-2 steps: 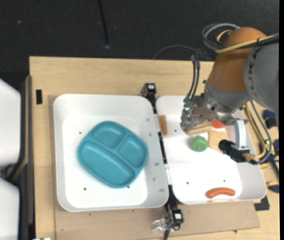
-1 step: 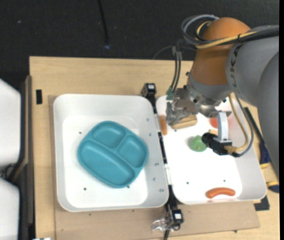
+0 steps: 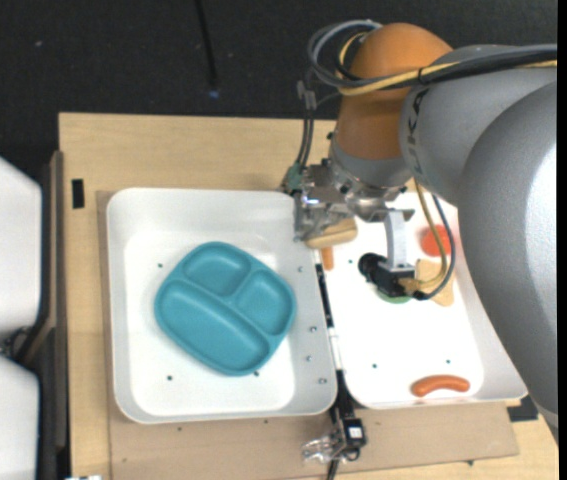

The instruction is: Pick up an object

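- arm comes in from the right; the pincer [image 3: 325,230] hangs over the top end of the seam between the two bins; a tan block [image 3: 333,234] sits right at its tip, but honestly can't tell if it's clenched on it
- left bin [image 3: 133,368] has a teal divided plate [image 3: 225,307]
- right bin [image 3: 403,383] has an orange sausage [image 3: 440,385] near its front edge

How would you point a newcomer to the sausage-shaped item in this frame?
Start at the right-hand white bin, the one under the arm. Follow it to the near edge: the orange sausage lies there alone, long and curved, apart from the cluster of small items higher up by the gripper.
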`<state>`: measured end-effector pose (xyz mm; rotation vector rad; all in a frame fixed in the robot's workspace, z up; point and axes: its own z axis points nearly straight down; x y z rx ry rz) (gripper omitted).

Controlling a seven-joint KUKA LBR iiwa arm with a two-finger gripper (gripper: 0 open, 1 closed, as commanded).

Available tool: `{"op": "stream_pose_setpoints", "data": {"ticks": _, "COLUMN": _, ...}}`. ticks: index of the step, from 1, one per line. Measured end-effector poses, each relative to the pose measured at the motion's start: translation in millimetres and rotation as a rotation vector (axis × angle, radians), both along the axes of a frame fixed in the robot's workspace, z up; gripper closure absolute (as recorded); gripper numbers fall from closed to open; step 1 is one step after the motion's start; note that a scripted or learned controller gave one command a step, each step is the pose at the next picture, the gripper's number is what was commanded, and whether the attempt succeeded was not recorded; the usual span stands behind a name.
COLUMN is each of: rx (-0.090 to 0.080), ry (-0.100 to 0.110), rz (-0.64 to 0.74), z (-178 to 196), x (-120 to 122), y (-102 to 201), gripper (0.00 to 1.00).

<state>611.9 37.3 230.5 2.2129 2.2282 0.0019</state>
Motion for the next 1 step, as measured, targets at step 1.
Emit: {"op": "stream_pose_setpoints", "data": {"ticks": 1, "rx": 0.001, "ry": 0.0, "rz": -0.001, "z": -0.1, "x": 17.9, "y": 39.8, "gripper": 1.0}}
